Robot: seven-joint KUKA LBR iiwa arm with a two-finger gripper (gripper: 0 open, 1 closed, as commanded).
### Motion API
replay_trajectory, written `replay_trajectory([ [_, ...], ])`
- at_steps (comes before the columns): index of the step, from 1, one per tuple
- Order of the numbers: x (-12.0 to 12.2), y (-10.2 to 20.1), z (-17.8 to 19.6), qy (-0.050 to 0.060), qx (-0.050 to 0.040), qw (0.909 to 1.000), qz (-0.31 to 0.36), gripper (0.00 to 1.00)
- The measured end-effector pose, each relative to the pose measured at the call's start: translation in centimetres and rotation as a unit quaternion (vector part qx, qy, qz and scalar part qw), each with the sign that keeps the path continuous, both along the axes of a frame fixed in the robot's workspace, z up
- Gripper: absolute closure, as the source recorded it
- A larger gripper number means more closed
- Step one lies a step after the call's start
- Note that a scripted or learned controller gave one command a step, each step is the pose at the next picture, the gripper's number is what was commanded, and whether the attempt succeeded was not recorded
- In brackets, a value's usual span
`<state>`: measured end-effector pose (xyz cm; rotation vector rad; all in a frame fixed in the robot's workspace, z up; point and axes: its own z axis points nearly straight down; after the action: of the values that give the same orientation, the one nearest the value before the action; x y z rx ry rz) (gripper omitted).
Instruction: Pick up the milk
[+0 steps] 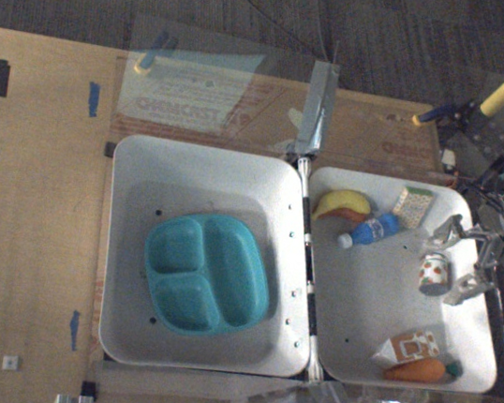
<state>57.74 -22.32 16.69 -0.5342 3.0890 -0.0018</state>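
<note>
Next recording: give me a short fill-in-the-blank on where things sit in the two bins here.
1. The teal divided plate lies in the ____ bin.
2. The banana touches the right bin's ____ wall.
3. Beside the carrot lies the ____.
4. The gripper hovers over the ____ bin.

Missing words: left; far; milk carton; right

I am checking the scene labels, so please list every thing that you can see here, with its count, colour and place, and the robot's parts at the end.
bins: two, white, side by side on the bench
divided plate: one, teal, in the left bin
banana: one, yellow, right bin, far left corner
bottle: one, blue with white cap, beside the banana
small box: one, pale green, right bin, far side
cup: one, white with red spots, by the jaws
milk carton: one, white and brown, right bin, near side
carrot: one, orange, touching the milk carton
gripper: one, grey, over the right bin's right side
</note>
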Motion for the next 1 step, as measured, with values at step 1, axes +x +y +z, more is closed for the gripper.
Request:
replay_trajectory([
  [1,-3.52,0.21,-6.22,0.001,0.0006,1.0,0.005,0.0],
])
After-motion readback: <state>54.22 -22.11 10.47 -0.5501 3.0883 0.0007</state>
